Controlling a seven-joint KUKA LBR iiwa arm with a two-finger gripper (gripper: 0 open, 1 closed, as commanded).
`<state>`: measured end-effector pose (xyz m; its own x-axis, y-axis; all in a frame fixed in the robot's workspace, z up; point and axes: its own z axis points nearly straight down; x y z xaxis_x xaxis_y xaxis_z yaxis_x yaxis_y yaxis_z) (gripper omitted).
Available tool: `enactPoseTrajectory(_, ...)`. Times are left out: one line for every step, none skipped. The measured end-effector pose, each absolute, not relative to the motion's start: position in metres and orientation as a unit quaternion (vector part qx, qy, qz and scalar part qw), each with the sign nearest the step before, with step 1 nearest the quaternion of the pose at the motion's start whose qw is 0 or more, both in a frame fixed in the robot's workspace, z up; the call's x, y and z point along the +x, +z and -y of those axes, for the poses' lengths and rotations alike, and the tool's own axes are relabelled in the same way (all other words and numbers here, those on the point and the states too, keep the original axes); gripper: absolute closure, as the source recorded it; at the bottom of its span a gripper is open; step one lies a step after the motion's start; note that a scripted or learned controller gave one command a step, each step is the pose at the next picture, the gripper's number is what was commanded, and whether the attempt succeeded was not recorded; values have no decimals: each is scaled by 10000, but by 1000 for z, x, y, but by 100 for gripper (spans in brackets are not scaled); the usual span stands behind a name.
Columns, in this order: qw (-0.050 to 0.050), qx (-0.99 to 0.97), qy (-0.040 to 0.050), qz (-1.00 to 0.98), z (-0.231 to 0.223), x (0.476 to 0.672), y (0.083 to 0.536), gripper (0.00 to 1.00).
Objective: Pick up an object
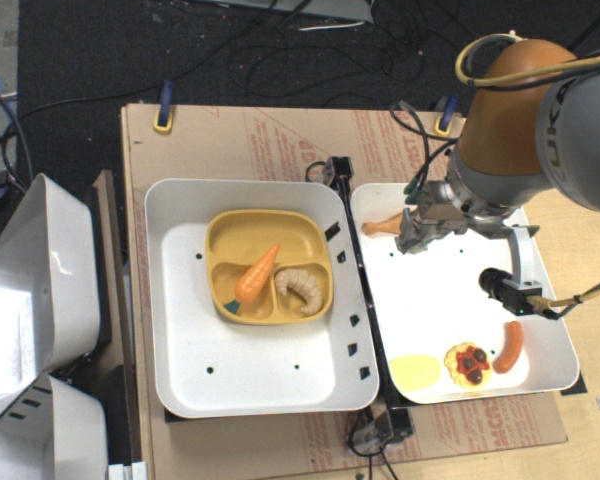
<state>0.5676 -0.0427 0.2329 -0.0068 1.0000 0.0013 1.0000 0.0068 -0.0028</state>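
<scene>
In the right bin [540, 268] — perhaps four items; gripper [416, 236] above.

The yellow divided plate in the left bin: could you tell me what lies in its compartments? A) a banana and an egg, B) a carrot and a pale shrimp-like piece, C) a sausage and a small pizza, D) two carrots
B: on the yellow divided plate an orange carrot lies slantwise across the left compartment, and a pale curled shrimp-like piece sits in the right one.
</scene>
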Motion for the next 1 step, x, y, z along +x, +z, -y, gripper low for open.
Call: enactPoseTrajectory(8, -7044, -2, 7098, -5, 558, 241, 100)
